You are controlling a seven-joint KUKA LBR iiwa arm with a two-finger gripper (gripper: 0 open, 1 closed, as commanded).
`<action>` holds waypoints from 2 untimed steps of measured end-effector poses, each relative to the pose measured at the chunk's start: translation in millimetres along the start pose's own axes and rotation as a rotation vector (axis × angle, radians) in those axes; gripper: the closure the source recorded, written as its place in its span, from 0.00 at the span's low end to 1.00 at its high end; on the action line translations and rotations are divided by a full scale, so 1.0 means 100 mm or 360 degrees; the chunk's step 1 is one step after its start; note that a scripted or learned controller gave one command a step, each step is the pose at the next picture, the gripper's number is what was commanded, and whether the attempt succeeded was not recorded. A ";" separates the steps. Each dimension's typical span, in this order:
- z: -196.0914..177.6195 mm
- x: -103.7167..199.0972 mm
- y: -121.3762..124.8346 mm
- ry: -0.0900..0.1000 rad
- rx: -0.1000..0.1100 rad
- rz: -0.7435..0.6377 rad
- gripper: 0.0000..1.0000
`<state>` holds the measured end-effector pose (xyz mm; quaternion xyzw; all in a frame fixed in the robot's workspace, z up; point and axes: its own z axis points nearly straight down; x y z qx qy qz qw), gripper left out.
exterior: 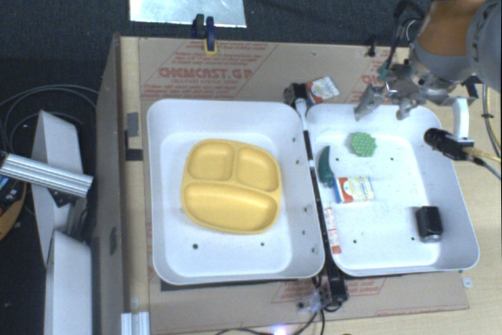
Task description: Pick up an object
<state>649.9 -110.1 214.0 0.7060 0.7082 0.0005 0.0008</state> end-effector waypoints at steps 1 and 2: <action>1.30 -0.23 -0.01 0.0000 -0.0001 0.0004 0.00; 1.18 -0.23 0.00 -0.0001 -0.0005 0.0002 1.00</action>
